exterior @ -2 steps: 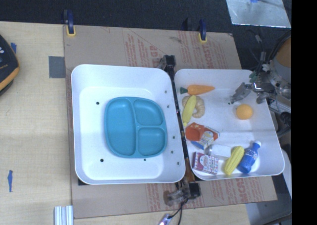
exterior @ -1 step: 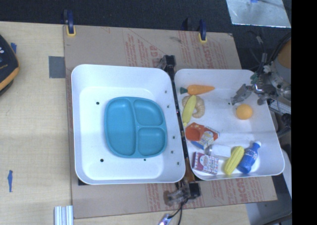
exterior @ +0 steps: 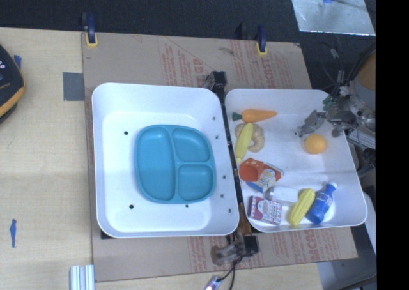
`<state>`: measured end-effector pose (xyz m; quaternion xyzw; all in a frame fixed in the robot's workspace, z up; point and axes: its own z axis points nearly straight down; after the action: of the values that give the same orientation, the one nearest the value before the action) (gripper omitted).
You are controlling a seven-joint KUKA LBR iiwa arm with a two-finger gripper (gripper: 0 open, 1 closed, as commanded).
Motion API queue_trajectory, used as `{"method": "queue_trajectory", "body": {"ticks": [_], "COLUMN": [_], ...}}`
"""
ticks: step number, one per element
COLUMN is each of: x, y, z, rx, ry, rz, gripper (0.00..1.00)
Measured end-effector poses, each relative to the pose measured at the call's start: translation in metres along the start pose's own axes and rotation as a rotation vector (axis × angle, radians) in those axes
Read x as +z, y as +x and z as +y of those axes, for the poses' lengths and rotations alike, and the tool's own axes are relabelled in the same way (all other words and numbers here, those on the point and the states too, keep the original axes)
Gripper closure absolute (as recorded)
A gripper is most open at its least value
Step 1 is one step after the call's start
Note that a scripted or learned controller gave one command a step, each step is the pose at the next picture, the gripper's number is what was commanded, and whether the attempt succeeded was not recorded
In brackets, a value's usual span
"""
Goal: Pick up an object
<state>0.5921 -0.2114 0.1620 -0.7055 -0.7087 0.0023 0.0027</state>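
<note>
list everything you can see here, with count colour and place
bins: 2, white, side by side on the bench
divided plate: 1, blue, middle of left bin
carrot: 1, orange, top left of right bin
banana: 1, yellow, below the carrot
orange ball: 1, orange, upper right of right bin
red packet: 1, red, left middle of right bin
corn: 1, yellow, bottom of right bin
bottle: 1, blue, beside the corn
clamps: 2, blue and yellow, board's far edge
gripper: 1, grey, just above the orange ball

Blue divided plate (exterior: 175,162) in left bin (exterior: 108,154), toy foods in right bin (exterior: 348,174), gripper (exterior: 314,122) seemingly just above orange ball (exterior: 315,144)
</note>
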Motion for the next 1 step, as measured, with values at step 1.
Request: {"method": "queue_trajectory", "body": {"ticks": [1], "x": [-0.0094], "y": [-0.0002], "z": [-0.0049], "rx": [0.001], "ry": [-0.001], "rz": [0.0], "gripper": [0.0]}}
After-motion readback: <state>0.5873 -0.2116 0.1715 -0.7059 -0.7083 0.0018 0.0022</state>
